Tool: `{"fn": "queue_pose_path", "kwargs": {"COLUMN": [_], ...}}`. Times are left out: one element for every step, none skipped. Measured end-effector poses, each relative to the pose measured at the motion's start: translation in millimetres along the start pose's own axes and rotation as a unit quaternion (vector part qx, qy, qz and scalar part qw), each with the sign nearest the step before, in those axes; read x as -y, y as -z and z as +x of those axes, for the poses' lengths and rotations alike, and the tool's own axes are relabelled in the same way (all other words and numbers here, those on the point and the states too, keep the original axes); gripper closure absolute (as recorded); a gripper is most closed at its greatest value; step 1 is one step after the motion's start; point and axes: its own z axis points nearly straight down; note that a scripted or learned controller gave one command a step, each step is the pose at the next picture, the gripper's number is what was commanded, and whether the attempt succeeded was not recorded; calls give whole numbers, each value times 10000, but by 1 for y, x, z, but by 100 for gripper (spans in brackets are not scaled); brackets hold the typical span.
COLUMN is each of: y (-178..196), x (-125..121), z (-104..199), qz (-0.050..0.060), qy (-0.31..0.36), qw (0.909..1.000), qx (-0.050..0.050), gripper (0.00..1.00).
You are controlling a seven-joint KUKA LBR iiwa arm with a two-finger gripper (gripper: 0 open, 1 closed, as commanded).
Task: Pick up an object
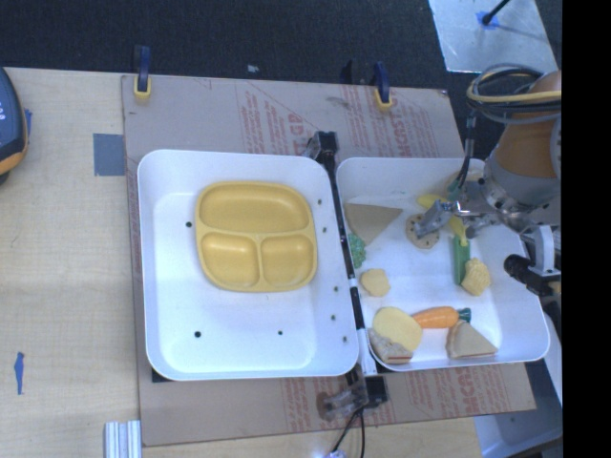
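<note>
The right bin (520, 351) holds several toy foods. A tan wedge (370, 221) lies at its left, with a brown cookie (420, 232) and a small yellow piece (429, 201) further right. A corn cob with a green husk (470, 267) lies along the right side, and a small yellow lump (375, 281) sits in the middle. A carrot (437, 318), a yellow-topped sandwich (394, 334) and a tan slice (470, 342) lie along the front. My gripper (453, 219) hangs low over the bin's back right, just right of the cookie and above the corn.
The left bin (172, 332) holds a yellow divided plate (256, 234). A green piece (356, 250) sits against the divider between the bins. The arm's grey body and orange band (523, 132) cover the right bin's far right corner. Clamps stand at the board's back edge.
</note>
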Motion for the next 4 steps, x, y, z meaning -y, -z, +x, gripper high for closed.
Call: {"fn": "queue_pose_path", "kwargs": {"y": [-1,26,-11,29], "x": [-57,-32,-47,-21], "z": [15,44,13,80], "qz": [-92,-63,-128,-70], "qy": [2,15,-6,30], "qw": [10000,10000,9999,10000], "qx": [31,6,39,-3], "gripper": [0,0,0,0]}}
